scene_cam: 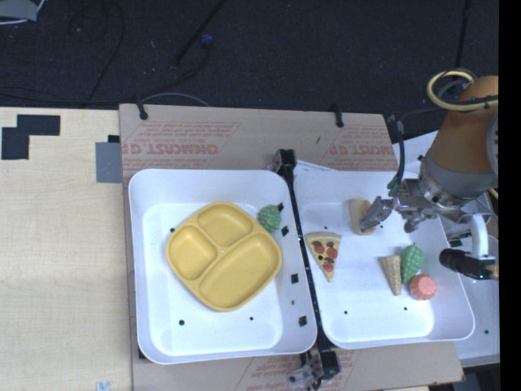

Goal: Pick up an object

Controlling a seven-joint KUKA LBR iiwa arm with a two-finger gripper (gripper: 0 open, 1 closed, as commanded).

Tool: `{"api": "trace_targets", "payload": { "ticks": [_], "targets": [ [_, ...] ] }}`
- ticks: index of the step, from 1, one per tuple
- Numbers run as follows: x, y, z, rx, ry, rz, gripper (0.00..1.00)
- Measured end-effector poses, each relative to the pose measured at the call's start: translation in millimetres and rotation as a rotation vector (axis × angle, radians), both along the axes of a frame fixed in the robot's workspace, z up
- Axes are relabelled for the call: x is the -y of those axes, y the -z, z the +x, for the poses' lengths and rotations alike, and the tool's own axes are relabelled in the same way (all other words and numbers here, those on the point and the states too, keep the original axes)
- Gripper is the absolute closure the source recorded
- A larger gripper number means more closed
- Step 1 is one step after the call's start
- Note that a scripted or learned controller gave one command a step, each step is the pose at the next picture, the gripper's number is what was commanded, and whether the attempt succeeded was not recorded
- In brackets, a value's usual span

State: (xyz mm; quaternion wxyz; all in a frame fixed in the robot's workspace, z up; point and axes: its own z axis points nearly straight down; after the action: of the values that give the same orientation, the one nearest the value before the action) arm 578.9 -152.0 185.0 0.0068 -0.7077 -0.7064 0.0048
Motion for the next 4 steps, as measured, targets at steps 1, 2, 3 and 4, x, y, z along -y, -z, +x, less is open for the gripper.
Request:
{"api": "trace_targets", "payload": {
  "ticks": [1,2,3,4],
  "targets": [
    [0.0,-8.2,3.0,0.013,-0.002,-0.002,0.0],
    [-9.8,48.2,1.3,0.01,-0.002,-0.001,0.0],
    [-9.2,97.5,1.5,0.014,-0.001,-0.004,0.0],
    [-9.3,87.9,0.7,0.011,0.001,-0.002,1.0]
  ]
}}
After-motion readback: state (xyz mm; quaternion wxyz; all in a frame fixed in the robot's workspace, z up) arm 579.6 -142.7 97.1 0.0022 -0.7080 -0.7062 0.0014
